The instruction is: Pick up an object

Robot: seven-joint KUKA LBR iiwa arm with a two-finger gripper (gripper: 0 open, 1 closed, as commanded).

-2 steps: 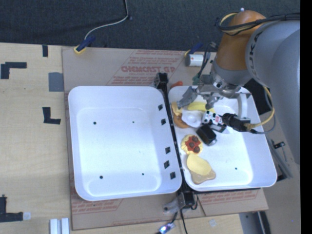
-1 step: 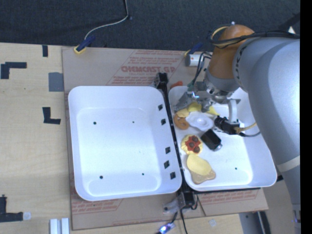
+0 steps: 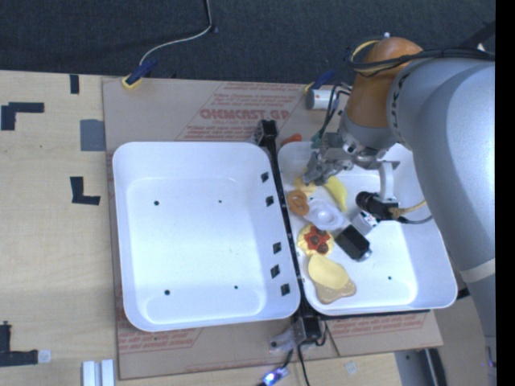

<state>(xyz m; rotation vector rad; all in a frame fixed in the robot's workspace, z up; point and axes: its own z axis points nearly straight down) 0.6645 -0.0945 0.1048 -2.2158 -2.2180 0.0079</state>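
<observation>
Nearest the camera in the right bin [image 3: 418, 296] lies a flat tan piece [image 3: 334, 289] with a yellow lump [image 3: 325, 270] on it. Just past them sit a red-and-yellow toy [image 3: 315, 240] and a black block [image 3: 354, 243]. These look like small, light playthings; the block seems stiff and square-sided, probably the surest to pinch across its short faces. The yellow lump looks rounder and may slip.

Further back are a clear, glossy piece [image 3: 323, 215], an orange ring [image 3: 298, 202] against the bin's left wall, and a yellow wedge [image 3: 335, 191].

Furthest, the gripper [image 3: 319, 167] hangs low over the bin's far left part, right behind the wedge and ring. Whether it is wide or narrow I cannot tell, and nothing visible sits in it. The left bin [image 3: 193, 232] lies alongside.
</observation>
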